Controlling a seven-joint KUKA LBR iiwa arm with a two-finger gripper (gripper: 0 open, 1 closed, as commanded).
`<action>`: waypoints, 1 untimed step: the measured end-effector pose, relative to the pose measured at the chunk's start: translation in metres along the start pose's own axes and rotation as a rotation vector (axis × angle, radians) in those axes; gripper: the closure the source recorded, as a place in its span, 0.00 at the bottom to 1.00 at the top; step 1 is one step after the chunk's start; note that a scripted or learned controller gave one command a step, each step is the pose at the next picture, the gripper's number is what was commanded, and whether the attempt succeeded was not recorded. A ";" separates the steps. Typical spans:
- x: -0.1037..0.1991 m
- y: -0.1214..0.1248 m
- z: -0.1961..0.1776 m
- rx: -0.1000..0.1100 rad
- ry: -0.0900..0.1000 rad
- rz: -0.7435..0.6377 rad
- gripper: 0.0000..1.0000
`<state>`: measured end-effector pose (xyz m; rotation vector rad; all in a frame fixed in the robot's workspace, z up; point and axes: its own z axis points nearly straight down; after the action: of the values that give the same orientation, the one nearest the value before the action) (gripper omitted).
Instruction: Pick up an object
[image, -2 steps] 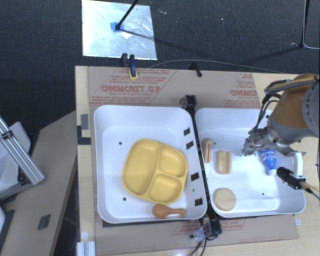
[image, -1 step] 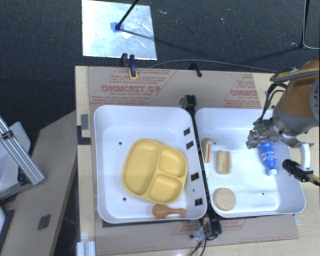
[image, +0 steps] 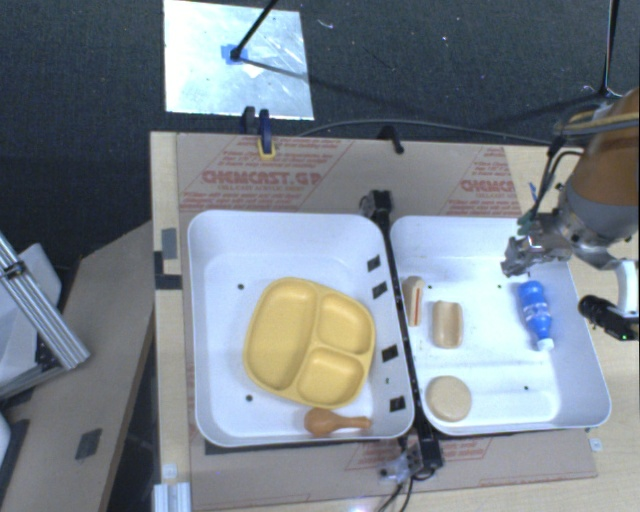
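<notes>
Four items lie loose in the right bin (image: 585, 400): a blue bottle (image: 534, 312), a hot dog (image: 412, 298), a bread roll (image: 446, 324) and a round bun (image: 448, 397). They are spread well apart, probably so each can be reached. The gripper (image: 522, 254) hangs just above the bottle, holding nothing. Its tip is small and blurred. The left bin (image: 215, 240) holds a yellow tray (image: 310, 343) and a drumstick (image: 336, 422).
</notes>
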<state>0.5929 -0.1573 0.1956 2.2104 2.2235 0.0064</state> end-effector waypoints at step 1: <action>0.000 0.002 -0.054 0.000 0.000 0.000 1.00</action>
<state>0.5945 -0.1575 0.2500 2.2103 2.2233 0.0061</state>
